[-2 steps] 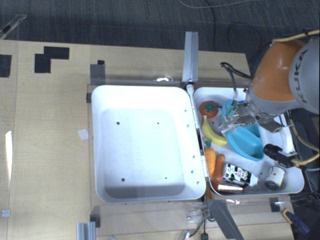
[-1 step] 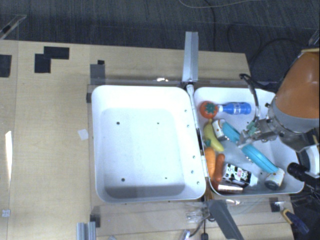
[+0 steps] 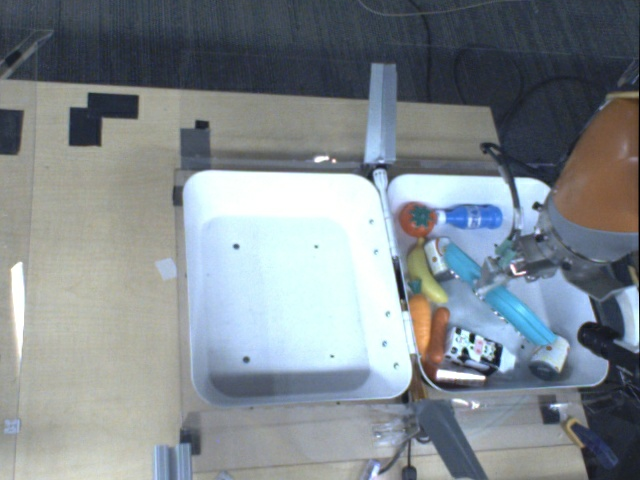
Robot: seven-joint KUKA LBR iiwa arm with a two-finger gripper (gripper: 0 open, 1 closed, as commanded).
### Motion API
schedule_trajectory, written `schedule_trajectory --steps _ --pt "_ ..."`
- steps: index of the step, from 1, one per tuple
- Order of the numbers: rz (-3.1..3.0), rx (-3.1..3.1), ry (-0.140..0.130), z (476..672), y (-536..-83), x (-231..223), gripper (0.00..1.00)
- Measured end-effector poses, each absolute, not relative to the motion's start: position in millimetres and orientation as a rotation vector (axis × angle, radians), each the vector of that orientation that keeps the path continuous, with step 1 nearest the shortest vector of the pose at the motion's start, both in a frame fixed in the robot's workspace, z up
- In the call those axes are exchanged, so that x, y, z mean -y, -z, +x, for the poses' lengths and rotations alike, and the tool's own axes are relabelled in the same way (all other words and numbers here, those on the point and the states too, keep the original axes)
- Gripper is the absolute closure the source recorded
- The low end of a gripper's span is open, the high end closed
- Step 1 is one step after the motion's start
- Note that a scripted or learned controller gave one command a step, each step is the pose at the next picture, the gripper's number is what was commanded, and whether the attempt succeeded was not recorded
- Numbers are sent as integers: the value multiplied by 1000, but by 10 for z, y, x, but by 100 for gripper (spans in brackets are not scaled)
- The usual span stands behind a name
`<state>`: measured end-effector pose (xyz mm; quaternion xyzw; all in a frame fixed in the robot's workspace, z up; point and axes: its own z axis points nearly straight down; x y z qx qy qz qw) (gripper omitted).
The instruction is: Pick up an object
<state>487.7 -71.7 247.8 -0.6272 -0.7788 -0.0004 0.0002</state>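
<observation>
The right bin (image 3: 470,181) holds a heap of small things. My gripper (image 3: 503,267) hangs over its middle, reaching in from the right under the grey and orange arm (image 3: 600,183). It sits between two light-blue tubes, one to its left (image 3: 461,262) and a longer one (image 3: 521,314) just below it with a grey cap. Nothing shows as lifted. Further left lie a yellow banana (image 3: 424,279), two carrots (image 3: 421,320) and a blue bottle (image 3: 473,216) beside a red-orange ball (image 3: 416,218).
A black and white box (image 3: 474,349) lies at the right bin's front edge. The left bin (image 3: 196,288) stands alongside, parted by a metal divider post (image 3: 381,118). Cables trail at the back right and front right of the bench.
</observation>
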Motion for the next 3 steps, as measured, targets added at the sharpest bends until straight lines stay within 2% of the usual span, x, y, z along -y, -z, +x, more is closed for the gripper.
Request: schedule_trajectory --steps 3 --pt "-1949 2456 -2 4890 -2725 688 100"
